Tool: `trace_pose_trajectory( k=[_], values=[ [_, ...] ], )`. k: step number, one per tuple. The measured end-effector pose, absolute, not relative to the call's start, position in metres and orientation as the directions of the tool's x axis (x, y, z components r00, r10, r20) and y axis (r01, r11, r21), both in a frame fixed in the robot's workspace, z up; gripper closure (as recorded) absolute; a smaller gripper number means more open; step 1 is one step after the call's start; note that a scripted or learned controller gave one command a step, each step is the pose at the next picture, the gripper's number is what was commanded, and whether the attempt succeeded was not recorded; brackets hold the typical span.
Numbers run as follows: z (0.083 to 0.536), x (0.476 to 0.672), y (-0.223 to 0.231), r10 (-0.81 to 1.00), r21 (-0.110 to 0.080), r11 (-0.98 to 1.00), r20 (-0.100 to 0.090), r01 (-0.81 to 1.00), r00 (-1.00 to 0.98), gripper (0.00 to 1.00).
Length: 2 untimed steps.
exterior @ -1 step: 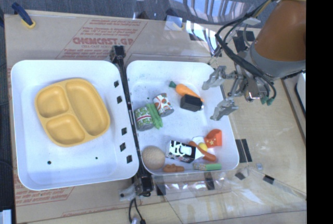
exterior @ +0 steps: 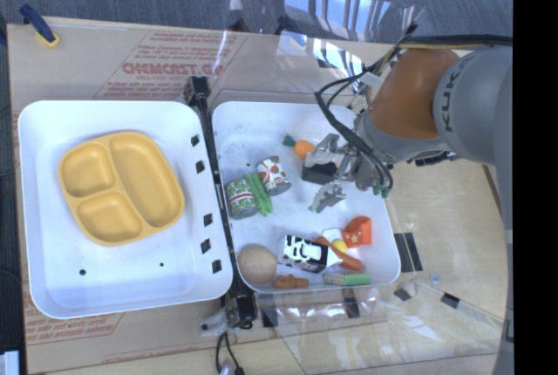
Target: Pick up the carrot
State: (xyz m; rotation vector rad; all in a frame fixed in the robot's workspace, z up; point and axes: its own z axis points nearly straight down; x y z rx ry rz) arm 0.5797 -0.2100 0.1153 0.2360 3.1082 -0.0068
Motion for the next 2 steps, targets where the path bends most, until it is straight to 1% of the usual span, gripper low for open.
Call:
trace_pose_trajectory(
  k=[1, 2],
  values=[
    [0.095, 0.639, -0.209, 0.080, 0.006, 0.997, 0.024, 0.080, -0.997, 0.00],
    [0.106, 0.645, -0.207, 0.073, 0.001, 0.997, -0.001, 0.073, -0.997, 1.00]
  ],
)
